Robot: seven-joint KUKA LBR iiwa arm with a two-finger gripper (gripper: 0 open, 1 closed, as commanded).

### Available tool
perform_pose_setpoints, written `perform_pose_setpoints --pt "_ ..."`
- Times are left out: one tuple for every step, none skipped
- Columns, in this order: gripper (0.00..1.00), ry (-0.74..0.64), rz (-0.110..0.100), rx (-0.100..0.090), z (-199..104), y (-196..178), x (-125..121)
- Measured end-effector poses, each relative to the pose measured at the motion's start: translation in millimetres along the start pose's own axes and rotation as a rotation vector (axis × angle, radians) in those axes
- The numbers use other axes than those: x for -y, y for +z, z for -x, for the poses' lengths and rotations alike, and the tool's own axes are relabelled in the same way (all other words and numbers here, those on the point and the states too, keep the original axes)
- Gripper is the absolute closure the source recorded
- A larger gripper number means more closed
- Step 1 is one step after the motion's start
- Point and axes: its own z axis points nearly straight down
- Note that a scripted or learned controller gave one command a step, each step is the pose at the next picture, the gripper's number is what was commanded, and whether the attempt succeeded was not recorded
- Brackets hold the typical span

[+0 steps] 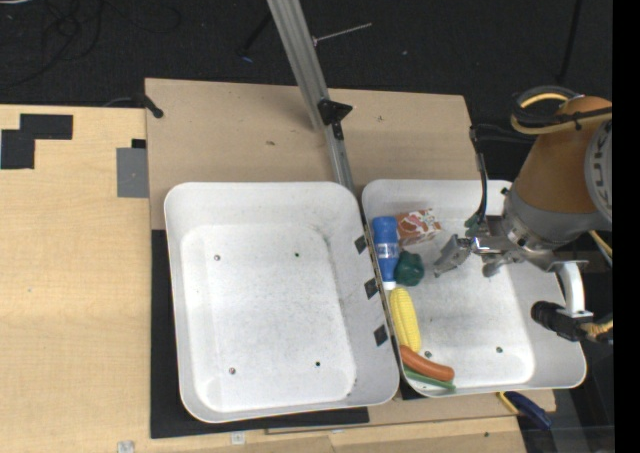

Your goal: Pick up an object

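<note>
Now the pincer [452, 254] hovers low in the right bin [500, 366], prongs apart, gripping nothing; nearest target, the green object [408, 269], sits just to its left, beside the blue bottle [384, 246].

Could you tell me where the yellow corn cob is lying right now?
The yellow corn cob lies in the right bin, against its left wall, between the blue bottle and the orange sausage.
</note>
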Motion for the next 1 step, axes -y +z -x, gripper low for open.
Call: perform_pose_setpoints --pt "0.00 -0.001 -0.001 0.000 -8.5 54.9 8.5"
